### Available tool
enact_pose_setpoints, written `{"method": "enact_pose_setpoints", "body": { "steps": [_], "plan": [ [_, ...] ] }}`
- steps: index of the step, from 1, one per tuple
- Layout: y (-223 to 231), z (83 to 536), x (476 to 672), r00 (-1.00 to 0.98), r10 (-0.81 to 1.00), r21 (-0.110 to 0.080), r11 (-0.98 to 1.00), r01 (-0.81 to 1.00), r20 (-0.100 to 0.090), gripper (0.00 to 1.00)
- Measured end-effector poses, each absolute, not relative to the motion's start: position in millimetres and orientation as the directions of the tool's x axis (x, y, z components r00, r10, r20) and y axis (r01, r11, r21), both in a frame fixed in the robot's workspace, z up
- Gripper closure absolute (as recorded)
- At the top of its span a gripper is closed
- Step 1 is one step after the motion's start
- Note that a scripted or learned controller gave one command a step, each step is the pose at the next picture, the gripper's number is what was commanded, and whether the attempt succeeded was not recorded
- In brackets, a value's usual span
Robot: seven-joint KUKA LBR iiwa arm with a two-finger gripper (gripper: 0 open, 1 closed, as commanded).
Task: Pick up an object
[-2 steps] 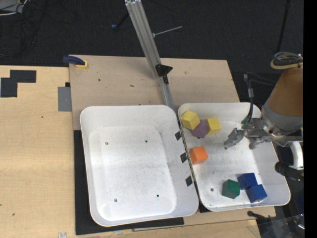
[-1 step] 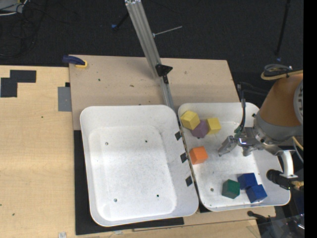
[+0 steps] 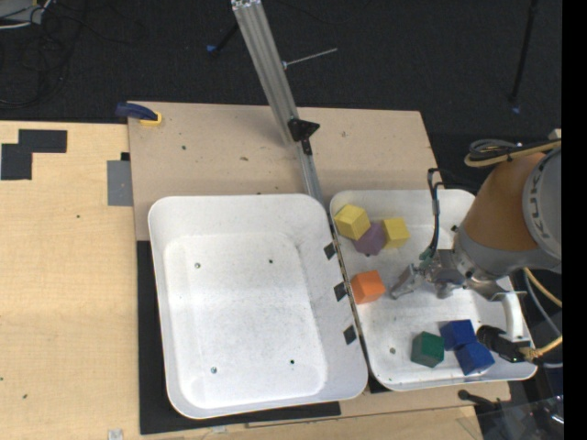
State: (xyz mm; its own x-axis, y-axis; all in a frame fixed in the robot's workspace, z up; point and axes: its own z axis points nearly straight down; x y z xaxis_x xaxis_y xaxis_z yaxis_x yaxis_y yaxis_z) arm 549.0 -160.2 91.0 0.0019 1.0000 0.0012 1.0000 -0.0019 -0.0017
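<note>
A wooden bench (image 3: 229,154) carries two shallow white bins, the left bin (image 3: 183,214) bare of blocks and the right bin (image 3: 394,374) holding all of them. The grey-and-orange arm (image 3: 509,218) reaches in from the right and covers much of that bin's far side. Its gripper (image 3: 424,280) sits low over the middle of the right bin, just right of an orange block (image 3: 368,287), with a finger seeming to point toward that block. Whether the gripper is spread or pressed together cannot be told; it is small, grey and blurred against the white floor. No block shows in its grasp.

Three blocks cluster at the bin's top left: a yellow block (image 3: 351,221), a purple block (image 3: 371,238) touching it, and a smaller yellow cube (image 3: 395,231) just beside. Near the front lie a green block (image 3: 426,348) and two blue blocks (image 3: 466,345), close together.

The step appears to be the approach or descent, with the orange block the likeliest target. The next move calls for bracketing one block and closing on it before lifting. The bin's right rim is hidden by the arm and cables.
</note>
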Motion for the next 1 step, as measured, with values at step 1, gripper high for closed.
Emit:
{"method": "enact_pose_setpoints", "body": {
  "steps": [1],
  "plan": [
    [-161.2,101.9,548.8,0.009,1.000,-0.002,-0.009,1.000,0.002,1.00]
  ]
}}
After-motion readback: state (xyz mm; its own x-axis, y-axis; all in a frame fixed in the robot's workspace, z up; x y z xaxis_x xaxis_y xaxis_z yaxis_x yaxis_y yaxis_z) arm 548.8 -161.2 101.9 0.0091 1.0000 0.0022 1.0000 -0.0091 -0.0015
